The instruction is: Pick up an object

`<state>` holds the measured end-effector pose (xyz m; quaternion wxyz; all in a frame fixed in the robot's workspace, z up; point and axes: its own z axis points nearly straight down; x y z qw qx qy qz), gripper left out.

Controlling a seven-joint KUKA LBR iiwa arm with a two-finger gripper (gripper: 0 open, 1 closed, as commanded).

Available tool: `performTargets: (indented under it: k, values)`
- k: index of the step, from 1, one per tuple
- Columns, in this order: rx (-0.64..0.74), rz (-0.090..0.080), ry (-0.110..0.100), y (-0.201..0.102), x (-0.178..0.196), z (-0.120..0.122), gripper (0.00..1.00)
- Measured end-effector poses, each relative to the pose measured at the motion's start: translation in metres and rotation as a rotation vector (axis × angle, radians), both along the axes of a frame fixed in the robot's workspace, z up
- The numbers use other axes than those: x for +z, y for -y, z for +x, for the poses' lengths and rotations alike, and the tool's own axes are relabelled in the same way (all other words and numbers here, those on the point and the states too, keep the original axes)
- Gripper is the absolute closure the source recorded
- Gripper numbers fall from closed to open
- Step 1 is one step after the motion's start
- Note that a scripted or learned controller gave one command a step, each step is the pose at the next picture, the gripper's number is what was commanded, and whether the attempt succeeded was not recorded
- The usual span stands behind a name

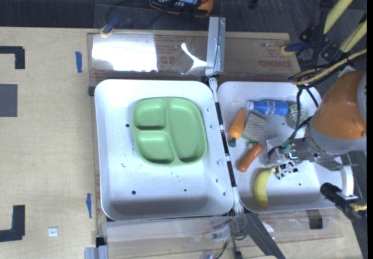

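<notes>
- Bright, even overhead light washes both white bins (111, 135).
- Strong glare whitens the clear panel (148, 53) behind them.
- Shadows are soft; focus is slightly soft throughout.

camera: fixed overhead | slanted down | both bins (105, 135) framed

arm (344, 115) cut by right edge, tool (284, 161) perhaps blurred — fingers unclear
</notes>
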<state>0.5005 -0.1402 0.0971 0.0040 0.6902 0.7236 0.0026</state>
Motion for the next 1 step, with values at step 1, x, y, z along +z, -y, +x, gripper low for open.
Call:
performTargets:
  k: [1]
  values:
    - [0.055, 0.002, -0.009, -0.0728, 0.0869, 0.0191, 1.0]
